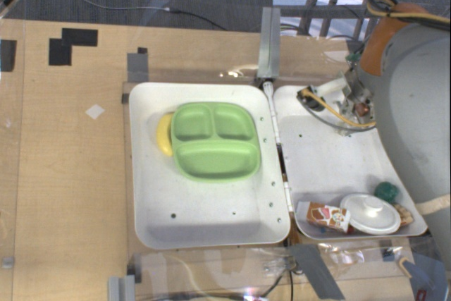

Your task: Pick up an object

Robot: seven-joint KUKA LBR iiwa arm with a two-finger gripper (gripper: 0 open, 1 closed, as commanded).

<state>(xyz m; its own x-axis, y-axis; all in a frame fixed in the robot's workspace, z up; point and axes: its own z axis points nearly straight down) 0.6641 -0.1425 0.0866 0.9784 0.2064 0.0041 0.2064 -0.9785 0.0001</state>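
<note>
Objects are lying in both bins: a green tray (214, 141) with a banana (164, 135) tucked against its left side in the left bin (204, 222), and a white bowl (371, 213), packet (328, 216) and small green thing (386, 190) crowding the right bin's (331, 158) near edge. Pincer (350, 108) is hovering over that bin's far end, its state impossible to tell, so the bowl cluster is sitting nearer, toward the camera from it.

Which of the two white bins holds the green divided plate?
The left white bin; the green divided plastic plate rests there, partly covering a yellow banana.
</note>
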